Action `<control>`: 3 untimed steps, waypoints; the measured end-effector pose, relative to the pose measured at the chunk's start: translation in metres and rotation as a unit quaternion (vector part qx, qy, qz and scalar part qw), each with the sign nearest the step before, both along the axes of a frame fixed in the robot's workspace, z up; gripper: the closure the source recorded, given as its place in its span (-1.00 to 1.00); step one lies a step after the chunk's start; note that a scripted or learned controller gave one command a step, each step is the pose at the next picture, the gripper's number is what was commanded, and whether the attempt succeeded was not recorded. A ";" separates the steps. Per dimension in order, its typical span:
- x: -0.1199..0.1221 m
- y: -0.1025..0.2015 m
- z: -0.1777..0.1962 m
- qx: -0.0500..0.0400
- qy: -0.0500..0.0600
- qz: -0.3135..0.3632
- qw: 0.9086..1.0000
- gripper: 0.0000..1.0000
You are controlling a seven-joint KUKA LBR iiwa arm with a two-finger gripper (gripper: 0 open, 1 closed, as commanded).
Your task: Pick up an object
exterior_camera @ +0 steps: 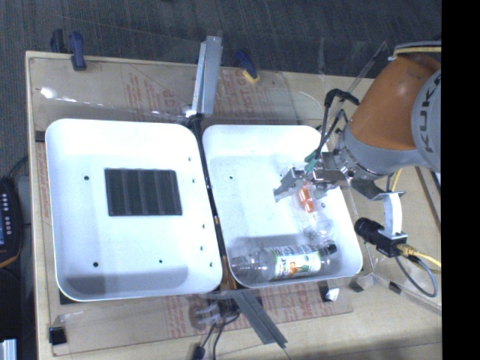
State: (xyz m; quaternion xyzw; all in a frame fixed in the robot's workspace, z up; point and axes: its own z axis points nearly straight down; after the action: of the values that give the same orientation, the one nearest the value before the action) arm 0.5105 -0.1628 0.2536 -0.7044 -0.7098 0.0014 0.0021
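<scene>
My gripper (294, 183) is low over the right part of the right bin (247, 145), reaching in from the right. Directly against its lower side is a small clear bottle with an orange label (307, 201). That bottle slants down toward the bin's right wall. I cannot see if the gripper has hold of it or merely touches it. A larger clear bottle with a green and orange label (283, 264) lies on its side along the bin's front wall, apart from the gripper.
The left bin (75, 253) holds a dark ribbed rectangular panel (142, 192). A metal divider bar (205, 77) rises at the back between the bins. Cables and a black connector (379, 235) hang beside the right bin's right edge.
</scene>
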 end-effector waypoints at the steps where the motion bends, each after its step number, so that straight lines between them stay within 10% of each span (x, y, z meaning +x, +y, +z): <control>1: 0.042 -0.030 -0.044 -0.001 0.000 0.011 1.000 -1.00; 2: 0.084 -0.046 -0.087 0.000 -0.001 0.035 0.999 -1.00; 3: 0.085 -0.045 -0.077 0.000 0.000 0.036 0.999 1.00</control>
State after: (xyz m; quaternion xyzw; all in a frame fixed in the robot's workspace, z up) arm 0.5952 -0.2079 0.1763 -0.6782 -0.7349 0.0013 0.0016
